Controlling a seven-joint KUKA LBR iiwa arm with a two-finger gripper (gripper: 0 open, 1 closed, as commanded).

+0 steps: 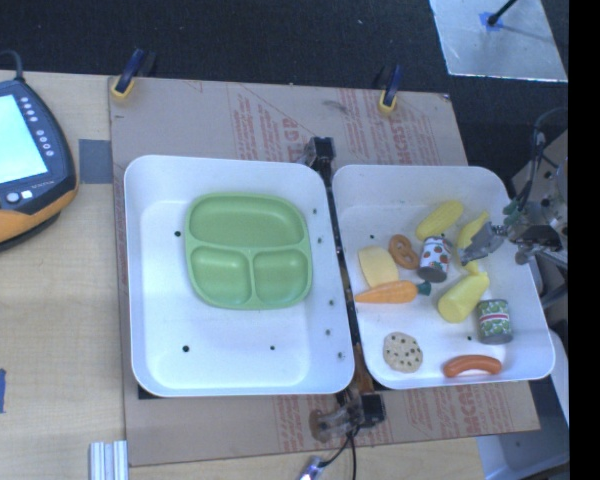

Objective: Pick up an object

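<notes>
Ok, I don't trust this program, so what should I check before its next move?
1. Gripper over the right bin: ok, near its right rim.
2. Gripper free of any load: cannot tell.
3. Room around the nearest things: not ok; the red can, yellow bottle and green can crowd together.
4. Easier targets at hand: ok; the cookie and sausage lie apart from the rest.
5. Plate out of the way: ok, in the left bin.
</notes>
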